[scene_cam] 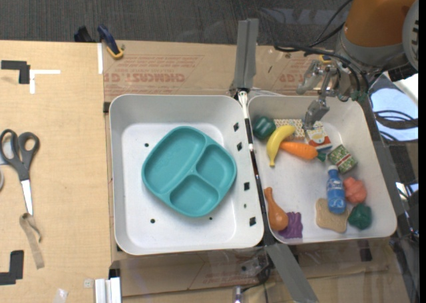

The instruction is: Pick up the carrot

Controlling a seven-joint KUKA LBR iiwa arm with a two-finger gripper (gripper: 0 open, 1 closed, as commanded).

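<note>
From the overhead camera, the carrot lies in the right bin, its thick end touching the banana. The gripper hangs just above it, nothing between its fingers; I cannot tell whether they are apart or together. A grasp could catch the banana or the small carton instead (everything is crowded here). The carrot's far tip is hard to make out.

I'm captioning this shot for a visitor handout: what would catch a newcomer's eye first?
Probably the teal divided plate, lying alone in the left bin. Next, the jumble of toy food in the right bin, where the orange carrot lies beside a yellow banana. The gripper hangs just above the carrot, under the arm's orange band.
</note>
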